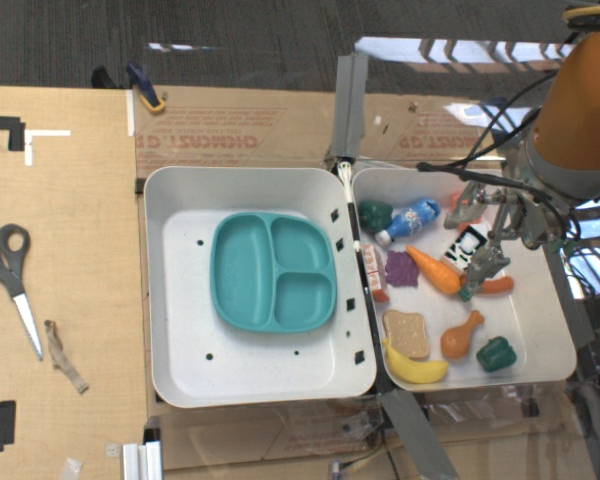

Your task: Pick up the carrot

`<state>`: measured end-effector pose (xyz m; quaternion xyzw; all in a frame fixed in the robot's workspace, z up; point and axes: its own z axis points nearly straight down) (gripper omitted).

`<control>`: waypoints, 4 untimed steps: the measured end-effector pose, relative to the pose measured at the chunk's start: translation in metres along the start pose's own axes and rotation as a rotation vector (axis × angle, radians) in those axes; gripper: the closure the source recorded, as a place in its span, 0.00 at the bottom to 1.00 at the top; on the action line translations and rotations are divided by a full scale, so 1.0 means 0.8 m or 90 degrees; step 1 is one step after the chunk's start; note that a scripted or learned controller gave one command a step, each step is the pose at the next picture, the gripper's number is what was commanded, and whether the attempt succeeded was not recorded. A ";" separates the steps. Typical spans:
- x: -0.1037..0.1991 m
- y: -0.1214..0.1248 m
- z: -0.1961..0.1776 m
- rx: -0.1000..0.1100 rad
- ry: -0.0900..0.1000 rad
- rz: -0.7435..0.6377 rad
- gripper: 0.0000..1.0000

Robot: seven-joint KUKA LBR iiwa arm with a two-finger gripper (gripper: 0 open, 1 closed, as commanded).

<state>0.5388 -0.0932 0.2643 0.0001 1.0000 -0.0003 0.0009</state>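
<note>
The arm reaches in from the right over the right bin (540, 368), its gripper (483, 268) low among the toy food. The carrot (432, 271) lies on the bin floor near the middle, tip pointing far-left, its thick end just beside the gripper. Whether the fingers are apart or together cannot be told from this angle, and nothing shows the carrot between them.

Crowding is the chief risk. A red-orange piece (494, 286) lies touching or nearly touching the carrot's thick end, right under the gripper, and a close there could catch that piece instead, or both at once. Purple grapes (401, 268) sit just left of the carrot's tip, so a push along its length may drive it into them. The carrot's tapering, slanted body could also squirt out sideways if gripped off-centre.

Nearer, bread (410, 333), a banana (416, 368), a drumstick (461, 336) and a green pepper (496, 354) lie clear of the carrot. A bottle (410, 218) lies farther back. The left bin (170, 298) holds a teal tray (273, 271).
</note>
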 end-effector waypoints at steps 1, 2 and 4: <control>-0.034 -0.012 0.190 -0.001 0.001 0.037 0.00; -0.037 -0.019 0.212 0.000 -0.003 0.030 0.00; 0.003 0.023 0.090 0.000 -0.001 0.090 1.00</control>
